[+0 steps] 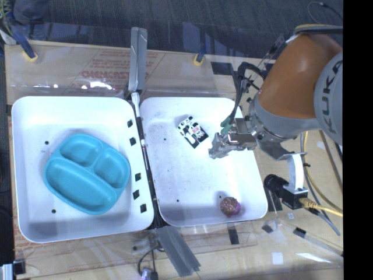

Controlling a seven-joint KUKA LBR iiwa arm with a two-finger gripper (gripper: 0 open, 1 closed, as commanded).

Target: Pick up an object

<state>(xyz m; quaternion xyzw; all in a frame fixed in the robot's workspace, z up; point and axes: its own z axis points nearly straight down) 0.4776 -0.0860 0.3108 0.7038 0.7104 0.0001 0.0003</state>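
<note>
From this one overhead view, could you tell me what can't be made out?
- Gripper: its fingers are too small and blurred to tell apart.
- Black-and-white object: its printing is too small to read.
- Dark reddish ball: surface detail is blurred.
- Right bin: its right rim is partly hidden under the arm.

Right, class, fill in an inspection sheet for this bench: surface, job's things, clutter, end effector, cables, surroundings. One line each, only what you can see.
Surface: two white bins side by side, left bin and right bin, on a wooden bench.
Job's things: black-and-white patterned object and small round purplish object in the right bin; blue divided tray in the left bin.
Clutter: nothing seen.
End effector: over the right bin, right of the patterned object; finger state unclear.
Cables: black cables along the arm; yellow cable at right.
Surroundings: dark floor beyond the bench.
</note>
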